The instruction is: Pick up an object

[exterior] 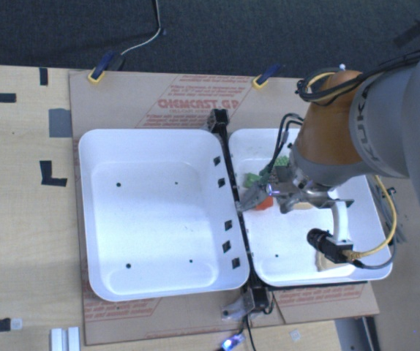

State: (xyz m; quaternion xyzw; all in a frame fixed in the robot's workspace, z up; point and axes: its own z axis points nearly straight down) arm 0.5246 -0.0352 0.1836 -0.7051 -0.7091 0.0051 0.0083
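Camera view, oblique from above; listed near to far. Nearest the lens, at bottom edge: a small metal clamp (245, 307) w/ a blue-lit tip sits at the front of the divider, on a brown printed cardboard sheet (188, 101) that underlies both bins. Left of it lies the pale wooden benchtop (20, 225) w/ black tape marks.

Next: two shallow white plastic bins side by side, touching along a black divider strip (228, 196). Left white bin (151, 210) shows bare floor w/ four small dark dots. Right white bin (298, 262) holds the task items: a small orange-red object (265, 203) and, just behind it, a green leafy-looking object (254, 178), both near the divider. Shapes too small to id further.

Over the right bin: grey KUKA arm w/ orange band (334, 123) reaches in from the right; a yellow cable loops along its lower side. Two-finger gripper (268, 194) is low over the orange-red object, at or just above it; contact can't be confirmed. Whether it is spread or clamped can't be told: wrist body blocks that part.

Farthest: two yellow-and-blue clips (100, 66) pin the cardboard's far edge; beyond, dark blue carpet-like floor (268, 13) w/ a thin white cable (148, 35).
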